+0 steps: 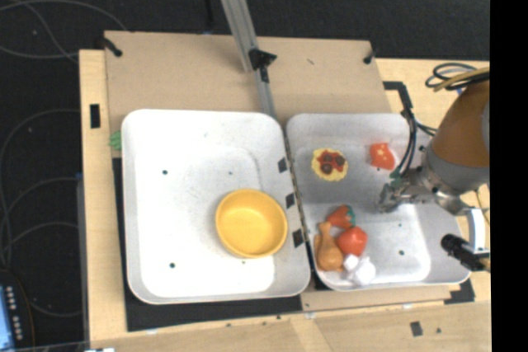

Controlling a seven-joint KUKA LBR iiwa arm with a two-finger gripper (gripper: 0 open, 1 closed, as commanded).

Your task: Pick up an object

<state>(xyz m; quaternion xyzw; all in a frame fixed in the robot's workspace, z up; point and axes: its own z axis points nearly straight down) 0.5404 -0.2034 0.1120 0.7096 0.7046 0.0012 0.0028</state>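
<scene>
Nothing's picked up yet. The gripper (394, 198) sits low over the right white bin (412, 255), toward its right edge; can't tell if it's clenched or released. Closest option: small red tomato-like toy (381, 155) by the far edge, untouched.

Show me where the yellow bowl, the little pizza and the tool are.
yellow bowl (251, 222), camera view, middle of its inside.
little pizza (329, 164), camera view, centre of its red topping.
tool (391, 199), camera view, its tip over the right bin.
</scene>
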